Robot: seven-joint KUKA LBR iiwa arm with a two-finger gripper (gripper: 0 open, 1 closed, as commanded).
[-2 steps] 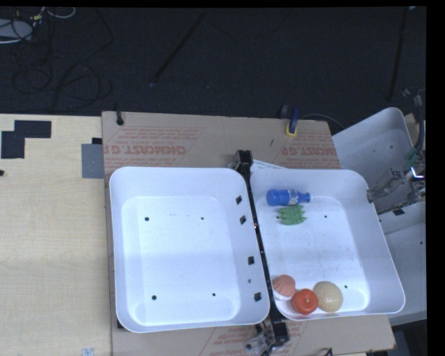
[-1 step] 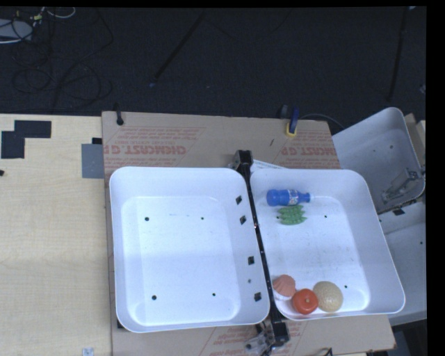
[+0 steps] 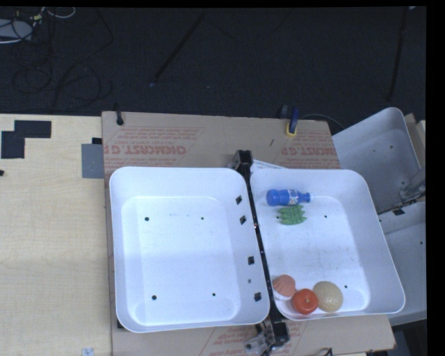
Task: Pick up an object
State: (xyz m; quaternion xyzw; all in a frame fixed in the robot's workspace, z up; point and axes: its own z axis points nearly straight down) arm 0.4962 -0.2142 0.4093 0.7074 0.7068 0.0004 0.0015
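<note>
Lab or robot test cell, not a home. Two white bins (image 3: 177, 182) sit side by side on a cardboard sheet (image 3: 208, 142) printed with reversed red lettering, laid over a pale wood counter (image 3: 49, 229). Black clips (image 3: 243, 161) join the bins along the shared edge. Dark carpet floor (image 3: 208, 55) behind, with loose cables (image 3: 42, 21) trailing across it. Black and grey tape patches (image 3: 28, 135) stuck on the counter. A blue-and-yellow clamp (image 3: 293, 122) pins the cardboard's far edge. White metal panels (image 3: 379, 149) with bolt holes stand to the right. Small toy props in the right bin: bottle (image 3: 287, 197), green piece (image 3: 292, 215), three round fruits (image 3: 306, 297).
</note>
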